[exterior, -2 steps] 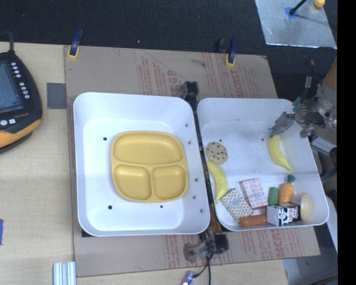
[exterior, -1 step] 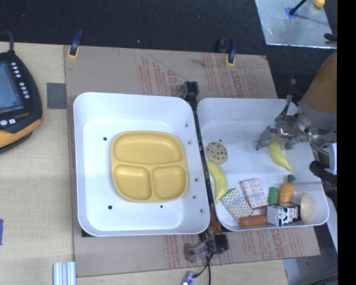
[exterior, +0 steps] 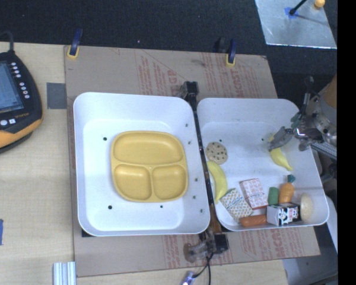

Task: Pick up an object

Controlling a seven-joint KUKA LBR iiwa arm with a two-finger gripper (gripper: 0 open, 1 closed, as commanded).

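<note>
At the near edge of the right bin (exterior: 320, 177), a small black-and-white carton (exterior: 283, 214) stands beside a pale round piece (exterior: 307, 206), with an orange sausage-shaped toy (exterior: 253, 221) lying to its left. Just behind these sit a carrot-like orange piece (exterior: 286, 192), a green block (exterior: 273, 195), a red-patterned packet (exterior: 253, 193) and a checked packet (exterior: 236, 205). A yellow banana (exterior: 219, 180) lies along the bin's left wall, and a chocolate-chip cookie (exterior: 216, 152) rests just beyond its far tip. Farther in, toward the right wall, a small yellow banana-shaped piece (exterior: 281, 158) lies on the bin floor, directly below the end effector (exterior: 283, 136), which reaches in from the right; whether it is open or closed cannot be told, and it is unclear if it touches the piece.

The left bin (exterior: 89, 159) holds a yellow three-compartment plate (exterior: 149, 165), centred on its floor. Both bins sit on a cardboard sheet (exterior: 166, 70) on the table (exterior: 24, 206). An orange-edged teach pendant (exterior: 9, 103) lies at the far left.
</note>
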